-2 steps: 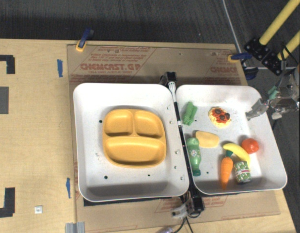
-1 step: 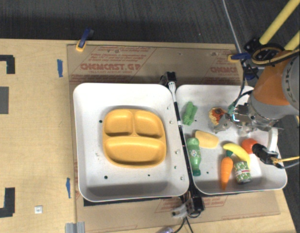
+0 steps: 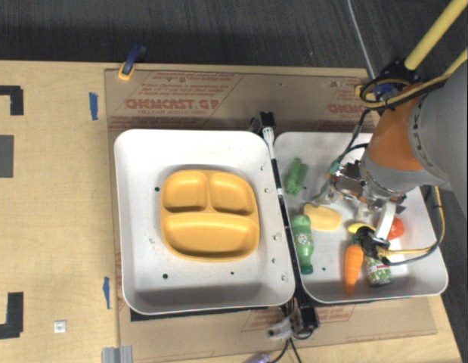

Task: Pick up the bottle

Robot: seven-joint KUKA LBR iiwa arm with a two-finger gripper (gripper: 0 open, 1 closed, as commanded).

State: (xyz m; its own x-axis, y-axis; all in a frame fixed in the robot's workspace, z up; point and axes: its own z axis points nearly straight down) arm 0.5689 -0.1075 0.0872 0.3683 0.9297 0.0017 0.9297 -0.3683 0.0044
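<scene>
Gripper above the right bin, its opening not discernible; one green bottle, one carrot, one yellow tray

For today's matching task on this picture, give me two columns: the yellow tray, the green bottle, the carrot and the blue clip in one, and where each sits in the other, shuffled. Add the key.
Things:
1. yellow tray
2. green bottle
3. carrot
4. blue clip

Places:
A. at the far edge of the cardboard, outside both bins
B. in the right bin, along its left wall
C. in the left bin
D. in the right bin, near its front wall

Pairs: 1-C, 2-B, 3-D, 4-A
</scene>
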